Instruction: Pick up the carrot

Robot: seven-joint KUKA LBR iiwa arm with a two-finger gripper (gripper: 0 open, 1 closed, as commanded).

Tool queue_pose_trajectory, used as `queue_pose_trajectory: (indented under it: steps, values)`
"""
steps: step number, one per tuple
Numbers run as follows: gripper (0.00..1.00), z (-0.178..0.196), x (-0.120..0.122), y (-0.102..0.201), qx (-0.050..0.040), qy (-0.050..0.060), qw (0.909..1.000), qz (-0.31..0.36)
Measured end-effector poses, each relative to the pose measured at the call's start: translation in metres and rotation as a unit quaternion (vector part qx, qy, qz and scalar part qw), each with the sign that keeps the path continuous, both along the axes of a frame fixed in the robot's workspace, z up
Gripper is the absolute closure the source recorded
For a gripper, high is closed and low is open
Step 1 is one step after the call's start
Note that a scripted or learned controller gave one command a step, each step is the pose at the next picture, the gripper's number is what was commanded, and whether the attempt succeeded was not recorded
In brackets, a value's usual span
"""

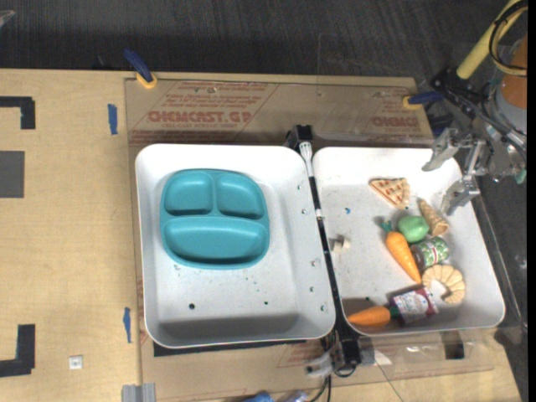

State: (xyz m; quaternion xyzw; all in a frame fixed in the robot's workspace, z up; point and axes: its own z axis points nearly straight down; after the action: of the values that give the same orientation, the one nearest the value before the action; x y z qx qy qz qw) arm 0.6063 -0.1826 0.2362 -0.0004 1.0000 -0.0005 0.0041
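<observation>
I have two bins: the left bin (159, 308) carries a teal divided plate (215, 217), the right bin (352, 174) the toy food. The gripper (452, 174) hovers at its far right corner, fingers spread, pinching nothing. I judge this the approach step. Next I must swing left and down over the carrot (403, 255), mid-bin beside a green piece (413, 227). Board lettering (199, 116) reads roughly "CHEMCAST".

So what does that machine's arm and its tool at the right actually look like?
The tool is bare silvery metal: thin fingers under a boxy, bracketed head. Black cables loop above it, beside a pale yellow tube. Little of the arm itself is visible, just a grey part at the picture's right edge.
</observation>
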Motion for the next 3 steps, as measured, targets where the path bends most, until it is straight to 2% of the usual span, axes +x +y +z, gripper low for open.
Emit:
queue_pose_trajectory:
  steps: [1,2,3]
  values:
    - [0.00,-0.134,0.019,0.015,-0.0007,-0.003,1.0000,-0.003]
    - [0.00,-0.146,-0.036,0.072,0.0012,-0.002,0.9998,-0.017]
    - [0.00,-0.146,-0.109,0.060,-0.0009,-0.003,0.9976,0.070]
